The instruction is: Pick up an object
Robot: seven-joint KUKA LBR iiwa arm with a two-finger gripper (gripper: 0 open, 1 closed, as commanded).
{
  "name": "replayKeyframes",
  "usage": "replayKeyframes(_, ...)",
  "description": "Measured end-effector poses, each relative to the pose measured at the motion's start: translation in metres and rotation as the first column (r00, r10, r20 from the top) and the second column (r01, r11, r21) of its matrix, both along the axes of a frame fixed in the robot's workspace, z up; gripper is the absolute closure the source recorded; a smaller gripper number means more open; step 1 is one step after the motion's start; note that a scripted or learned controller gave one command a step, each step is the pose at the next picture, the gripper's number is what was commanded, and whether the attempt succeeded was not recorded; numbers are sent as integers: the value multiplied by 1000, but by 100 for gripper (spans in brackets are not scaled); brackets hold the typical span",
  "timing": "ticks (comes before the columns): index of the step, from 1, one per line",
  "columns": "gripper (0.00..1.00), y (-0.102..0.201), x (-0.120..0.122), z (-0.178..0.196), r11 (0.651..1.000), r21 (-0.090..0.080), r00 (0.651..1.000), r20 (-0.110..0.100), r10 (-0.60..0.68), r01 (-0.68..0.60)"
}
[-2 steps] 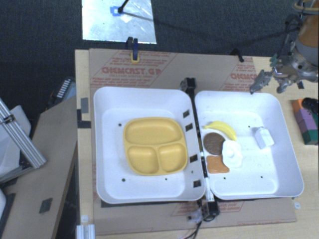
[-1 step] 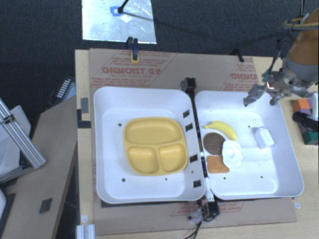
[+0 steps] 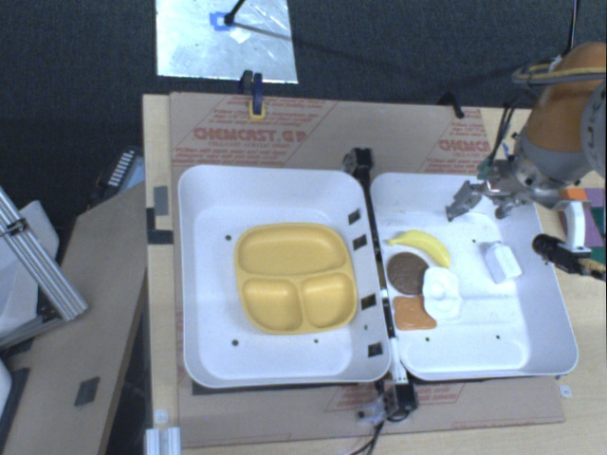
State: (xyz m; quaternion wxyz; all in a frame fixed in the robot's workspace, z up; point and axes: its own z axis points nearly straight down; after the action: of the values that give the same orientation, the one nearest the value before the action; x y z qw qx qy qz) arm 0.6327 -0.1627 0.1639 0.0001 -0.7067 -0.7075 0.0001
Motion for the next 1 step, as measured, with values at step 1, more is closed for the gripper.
replayKeyframes(1,0,-4,-5,-60,1000,0,1000,-2,0,0)
